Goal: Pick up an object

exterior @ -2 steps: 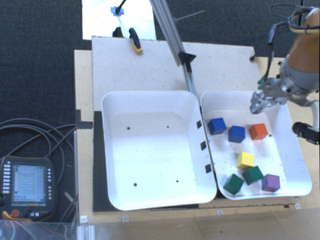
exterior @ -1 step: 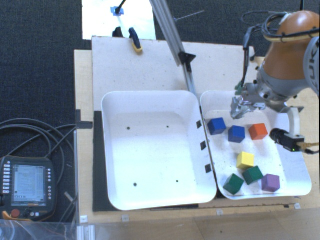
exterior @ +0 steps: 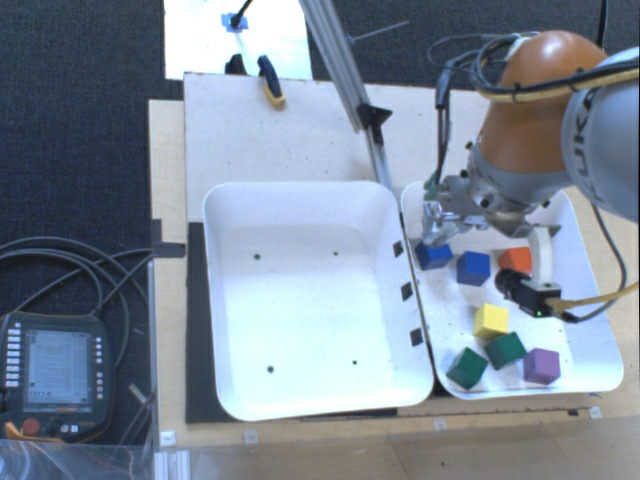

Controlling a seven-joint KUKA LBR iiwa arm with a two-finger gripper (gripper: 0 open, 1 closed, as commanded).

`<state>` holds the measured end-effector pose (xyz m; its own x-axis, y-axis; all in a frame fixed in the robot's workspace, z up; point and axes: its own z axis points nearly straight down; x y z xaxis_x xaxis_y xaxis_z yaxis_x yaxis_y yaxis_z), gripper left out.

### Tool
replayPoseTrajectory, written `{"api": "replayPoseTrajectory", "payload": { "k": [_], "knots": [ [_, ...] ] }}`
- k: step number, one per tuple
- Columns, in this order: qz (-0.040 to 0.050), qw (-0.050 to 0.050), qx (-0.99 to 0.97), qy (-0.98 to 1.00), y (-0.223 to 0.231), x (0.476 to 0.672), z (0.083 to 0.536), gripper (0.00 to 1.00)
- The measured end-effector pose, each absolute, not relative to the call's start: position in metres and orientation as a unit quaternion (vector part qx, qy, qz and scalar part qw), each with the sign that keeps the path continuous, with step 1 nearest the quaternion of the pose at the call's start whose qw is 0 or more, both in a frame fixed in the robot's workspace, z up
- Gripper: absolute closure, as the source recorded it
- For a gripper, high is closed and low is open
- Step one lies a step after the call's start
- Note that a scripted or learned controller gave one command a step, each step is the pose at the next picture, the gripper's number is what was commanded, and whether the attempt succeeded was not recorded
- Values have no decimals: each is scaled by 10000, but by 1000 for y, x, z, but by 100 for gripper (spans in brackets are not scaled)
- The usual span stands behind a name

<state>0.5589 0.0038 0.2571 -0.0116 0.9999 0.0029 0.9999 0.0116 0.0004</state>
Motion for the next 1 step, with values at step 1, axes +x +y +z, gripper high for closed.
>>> {"api": "replayPoseTrajectory", "payload": {
  "k": [1],
  "knots": [
    [-12, 8, -7031, -7111, 51, 542, 263, 100]
  ]
}}
